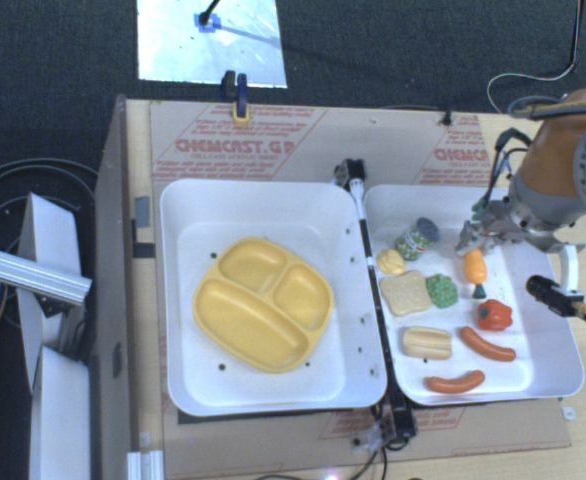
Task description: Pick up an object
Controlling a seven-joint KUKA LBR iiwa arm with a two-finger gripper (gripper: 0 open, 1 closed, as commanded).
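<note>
Two bins [173, 268]: yellow tray [263, 303], toy food [443, 313].

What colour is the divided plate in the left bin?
Yellow; the divided plate shows plainly in the camera view.

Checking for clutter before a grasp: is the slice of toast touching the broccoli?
Touching. The camera view shows the toast and the broccoli side by side in the right bin, their edges meeting with no white floor between them.

The arm [573, 158] is cut off by the right edge. Gripper [478, 236] fingertips are too small to resolve against the right bin [573, 368]. The can [414, 238] label is illegible, possibly blurred.
</note>
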